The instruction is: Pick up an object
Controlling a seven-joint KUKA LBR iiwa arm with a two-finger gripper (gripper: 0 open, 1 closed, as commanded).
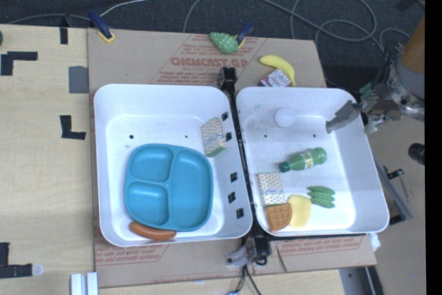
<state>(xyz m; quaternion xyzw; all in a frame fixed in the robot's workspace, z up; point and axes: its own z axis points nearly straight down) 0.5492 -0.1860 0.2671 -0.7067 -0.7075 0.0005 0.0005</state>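
Where the arm reaches in from the right, the tool (pixel 343 119) hovers over the right bin's (pixel 359 148) upper right edge; I cannot tell its state. A green bottle (pixel 302 161) lies mid-bin, well apart from it.

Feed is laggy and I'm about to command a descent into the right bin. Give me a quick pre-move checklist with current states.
1. Hand over the right bin, at its upper right edge: ok.
2. Hand carrying nothing visible: ok.
3. Finger opening: cannot tell.
4. Bottle lies apart from its neighbours, easy target: ok.
5. Hand lined up above bottle: not ok, it sits up and to the right of it.
6. Waffle and yellow piece touching, crowded pick: not ok.
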